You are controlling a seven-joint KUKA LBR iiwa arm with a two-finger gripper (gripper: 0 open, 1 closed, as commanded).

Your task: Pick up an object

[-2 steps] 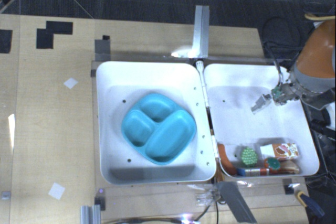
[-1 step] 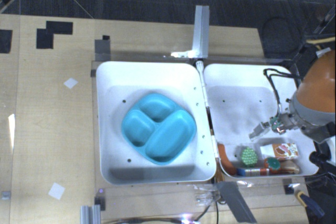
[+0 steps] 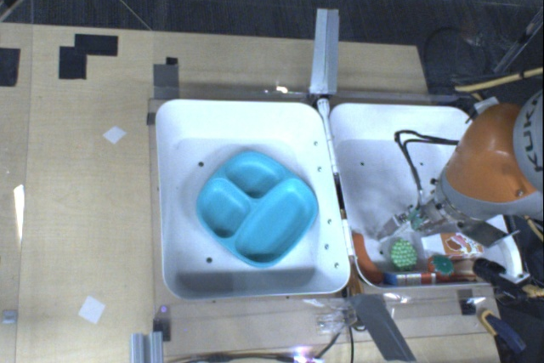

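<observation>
My gripper [image 3: 409, 222] is low in the right bin [image 3: 374, 140], near its front edge, under the grey wrist with the orange band. Just in front of it lies a green bumpy ball [image 3: 403, 252], close to the gripper; I cannot tell whether they touch. Along the front wall lie a curved orange-brown piece [image 3: 364, 254], a red stick-like item [image 3: 415, 277] and a small teal item [image 3: 442, 265]. A white and orange packet [image 3: 463, 246] sits to the right, partly under the arm.
The left bin [image 3: 183, 183] holds a blue divided plate [image 3: 257, 206] at its middle. A black cable [image 3: 410, 150] loops over the back of the right bin. A metal post [image 3: 325, 47] stands behind the wall between the bins.
</observation>
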